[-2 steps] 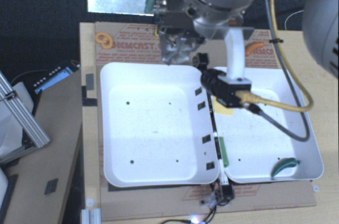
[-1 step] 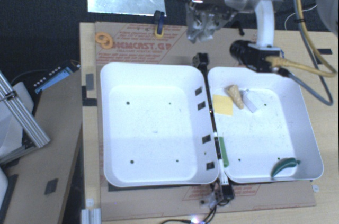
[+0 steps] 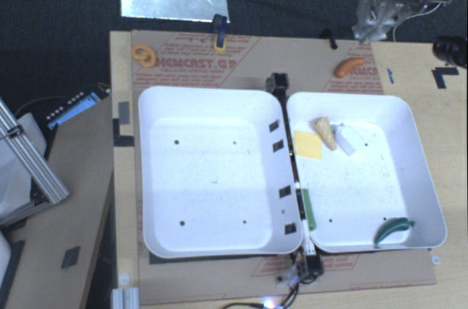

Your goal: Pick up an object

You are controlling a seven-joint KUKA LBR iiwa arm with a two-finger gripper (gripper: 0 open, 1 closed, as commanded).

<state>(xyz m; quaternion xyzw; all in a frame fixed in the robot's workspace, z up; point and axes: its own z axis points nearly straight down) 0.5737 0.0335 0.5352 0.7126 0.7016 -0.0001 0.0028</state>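
**Loose items wait in the right bin while the arm hangs off to the back**

The candidates for picking all lie in the right-hand shallow white bin [image 3: 420, 154]. Near its back-left part a flat yellow square piece [image 3: 308, 145] lies on the floor, with a tan, tapered lumpy piece [image 3: 325, 132] just beside it and touching a small pale grey-white flat piece [image 3: 344, 140] on its other side. This cluster sits tight, so a grasp there would likely have to contend with neighbours. A curved dark green pod-like object [image 3: 393, 229] rests alone in the near-right corner, pressed close to the wall, which may leave little room for fingers on that side. A thin green strip [image 3: 307, 207] lies along the divider between the bins.

The left-hand shallow white bin [image 3: 157, 154] shows only its bare floor with a few small dark marks.

Outside the bins, on the brown cardboard-covered desk [image 3: 241, 59], an orange sausage-shaped toy [image 3: 349, 67] and a tan ring-shaped toy [image 3: 144, 55] lie out of play, behind the bins.

The tool [image 3: 368, 24] hangs at the upper right, above the desk's back edge and well apart from the bin contents; whether it is spread or closed I cannot tell, and nothing appears beneath it. Judging from this, no pick is under way yet; the arm must first travel over the right bin and descend.
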